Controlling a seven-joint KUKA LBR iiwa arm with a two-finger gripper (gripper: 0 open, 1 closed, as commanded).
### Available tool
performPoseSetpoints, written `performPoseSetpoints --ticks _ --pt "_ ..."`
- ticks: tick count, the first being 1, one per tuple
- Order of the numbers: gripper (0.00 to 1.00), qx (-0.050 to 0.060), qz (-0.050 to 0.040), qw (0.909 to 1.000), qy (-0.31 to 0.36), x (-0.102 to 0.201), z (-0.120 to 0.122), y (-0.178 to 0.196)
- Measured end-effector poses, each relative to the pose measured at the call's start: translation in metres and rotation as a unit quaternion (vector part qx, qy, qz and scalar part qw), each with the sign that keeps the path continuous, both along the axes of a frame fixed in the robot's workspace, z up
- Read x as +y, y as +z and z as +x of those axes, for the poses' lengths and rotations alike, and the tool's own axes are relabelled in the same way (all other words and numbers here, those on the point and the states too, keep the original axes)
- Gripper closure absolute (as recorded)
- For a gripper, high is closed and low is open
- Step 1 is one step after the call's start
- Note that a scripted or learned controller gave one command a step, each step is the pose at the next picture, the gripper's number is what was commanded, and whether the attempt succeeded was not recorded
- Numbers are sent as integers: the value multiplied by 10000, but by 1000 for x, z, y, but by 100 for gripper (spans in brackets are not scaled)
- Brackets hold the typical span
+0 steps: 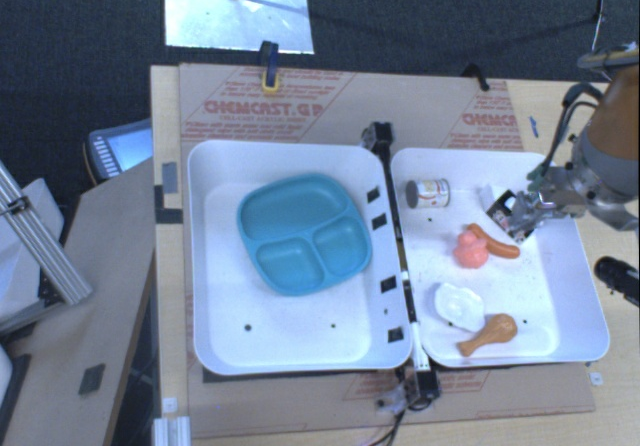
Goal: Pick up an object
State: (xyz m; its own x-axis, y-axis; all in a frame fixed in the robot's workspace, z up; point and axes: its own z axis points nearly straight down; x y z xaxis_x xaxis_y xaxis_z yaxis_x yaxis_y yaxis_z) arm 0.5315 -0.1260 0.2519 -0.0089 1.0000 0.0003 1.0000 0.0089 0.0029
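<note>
In the right bin point(575, 284) lie a small can point(429, 194) on its side, a pink toy point(471, 250), an orange sausage point(497, 244), a white lump point(458, 304) and a tan drumstick point(490, 333). My gripper point(513, 215) hangs over the bin's upper right part, just above the sausage's far end and right of the can. It is open, and I see nothing between its fingers. The grey arm point(610, 149) comes in from the right edge.
The left bin point(215, 324) holds a blue divided plate point(304, 232). A black divider with clips point(392, 234) runs between the bins. The bins sit on a cardboard sheet point(330, 104) on the bench.
</note>
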Motion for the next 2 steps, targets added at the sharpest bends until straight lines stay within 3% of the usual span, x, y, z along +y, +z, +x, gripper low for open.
performPoseSetpoints --ticks 2 --pt "100 2 8 10000 10 103 49 -12"
